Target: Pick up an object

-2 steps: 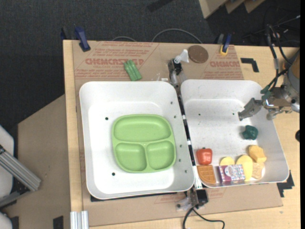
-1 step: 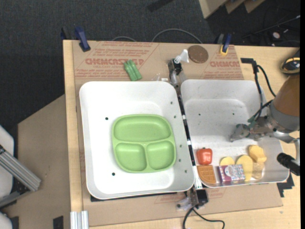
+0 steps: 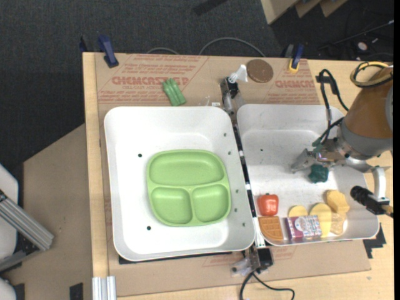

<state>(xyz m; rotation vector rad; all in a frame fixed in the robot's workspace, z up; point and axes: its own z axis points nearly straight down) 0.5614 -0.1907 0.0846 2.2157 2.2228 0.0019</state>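
In the right white plastic bin (image 3: 275, 127), we see our two-finger gripper (image 3: 315, 160) spread apart just above a small teal block (image 3: 319, 173). It looks light, rigid; we'd pinch its flat sides.

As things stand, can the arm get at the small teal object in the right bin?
Probably yes. The end effector sits low in the right bin, just beside the teal object, with bare bin floor around it and the other items further toward the front edge.
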